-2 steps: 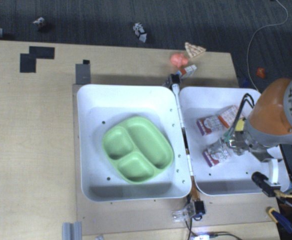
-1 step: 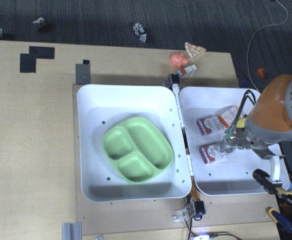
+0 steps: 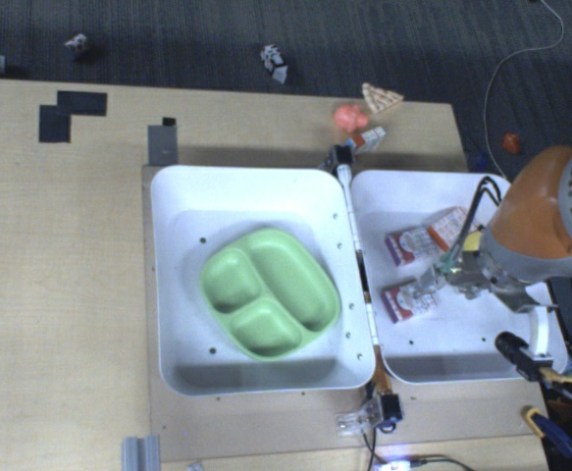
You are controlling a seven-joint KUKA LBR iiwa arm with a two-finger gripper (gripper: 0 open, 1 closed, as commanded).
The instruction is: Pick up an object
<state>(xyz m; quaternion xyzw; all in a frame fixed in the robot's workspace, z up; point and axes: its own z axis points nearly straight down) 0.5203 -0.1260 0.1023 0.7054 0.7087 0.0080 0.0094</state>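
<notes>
In the right bin (image 3: 462, 356) lie three small packets. A red and white packet (image 3: 409, 244) and a pale packet (image 3: 448, 226) sit toward the back. A third red and white packet (image 3: 401, 301) lies nearer the front left. My gripper (image 3: 437, 281) hangs low over the right bin, just right of the third packet and close to its edge; whether it touches the packet I cannot tell. A green divided plate (image 3: 270, 290) lies in the left bin (image 3: 182, 214).
Behind the bins on the bench lie a pink lump (image 3: 350, 118), a tan triangular piece (image 3: 382, 97) and a small red and white tube (image 3: 366, 140). A ridge (image 3: 357, 263) separates the two bins. Cables run near the right bin's front corner.
</notes>
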